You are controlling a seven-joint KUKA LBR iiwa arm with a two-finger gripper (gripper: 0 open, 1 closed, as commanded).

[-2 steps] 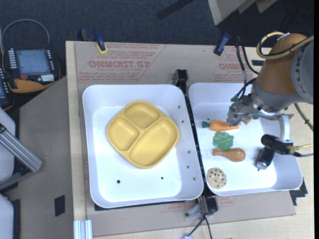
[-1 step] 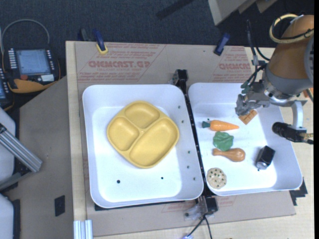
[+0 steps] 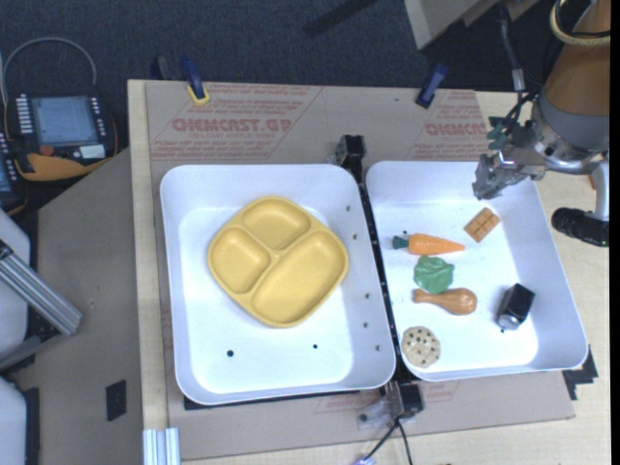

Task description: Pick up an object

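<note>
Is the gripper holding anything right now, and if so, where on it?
Nothing is held. The gripper hangs over the right bin's far edge, apart from the cracker just below it.

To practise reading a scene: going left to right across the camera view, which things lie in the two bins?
Yellow divided plate → cookie → carrot → drumstick → brown cracker → black block.

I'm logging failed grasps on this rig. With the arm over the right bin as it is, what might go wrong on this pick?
1. The gripper hovers near the bin's far rim, close to the brown cracker block; a descent there may miss the block or clip the rim.
2. The carrot, green lettuce piece and drumstick lie close together, so a grasp there may nudge a neighbour.
3. The cookie lies flat and may slip.
</note>
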